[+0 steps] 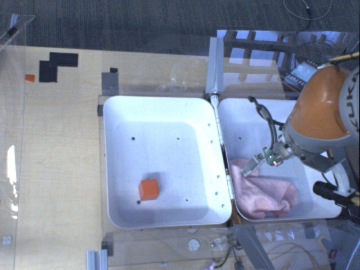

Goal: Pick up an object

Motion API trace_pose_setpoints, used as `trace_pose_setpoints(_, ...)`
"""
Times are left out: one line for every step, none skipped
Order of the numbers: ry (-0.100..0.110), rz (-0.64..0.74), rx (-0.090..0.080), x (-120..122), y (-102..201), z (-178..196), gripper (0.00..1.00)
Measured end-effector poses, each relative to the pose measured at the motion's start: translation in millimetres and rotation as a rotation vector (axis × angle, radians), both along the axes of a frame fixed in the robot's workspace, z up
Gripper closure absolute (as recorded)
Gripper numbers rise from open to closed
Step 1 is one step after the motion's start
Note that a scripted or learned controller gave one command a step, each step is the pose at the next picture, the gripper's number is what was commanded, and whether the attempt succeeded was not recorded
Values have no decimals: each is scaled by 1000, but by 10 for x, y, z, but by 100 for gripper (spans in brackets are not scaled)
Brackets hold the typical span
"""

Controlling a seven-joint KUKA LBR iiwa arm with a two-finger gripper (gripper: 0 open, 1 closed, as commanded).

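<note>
Pink cloth lies bunched in the front part of the right bin, and the gripper hangs just above the cloth's upper left corner, close to the bin's left wall. Its thin metal fingers point toward the divide between the bins; whether the gripper is released or clenched cannot be told from this slant, and nothing can be seen in its grasp. The tips look very near the cloth, perhaps touching its edge, but contact is unclear.

Behind the gripper the grey wrist rises to the arm, whose orange band fills the right side of the view above the right bin. A dark cable loops from the wrist up toward the bin's back.

Across the divide, the left bin holds a small orange block near its front left part, well apart from the gripper. Both bins sit on a pale wooden bench. Black patches mark the bench's far left corner.
</note>
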State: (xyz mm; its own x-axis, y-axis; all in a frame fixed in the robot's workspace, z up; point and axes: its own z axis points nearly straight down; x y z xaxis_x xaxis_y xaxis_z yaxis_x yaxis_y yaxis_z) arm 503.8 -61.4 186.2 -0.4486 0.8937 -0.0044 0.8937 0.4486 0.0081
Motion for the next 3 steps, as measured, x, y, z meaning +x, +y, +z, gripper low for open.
trace_pose_setpoints(5,-22,0,-155,-557,-729,0)
trace_pose_setpoints(-7,-222,1,149,-310,-950,0)
trace_pose_setpoints(-7,-302,2,731,-352,-963,0)
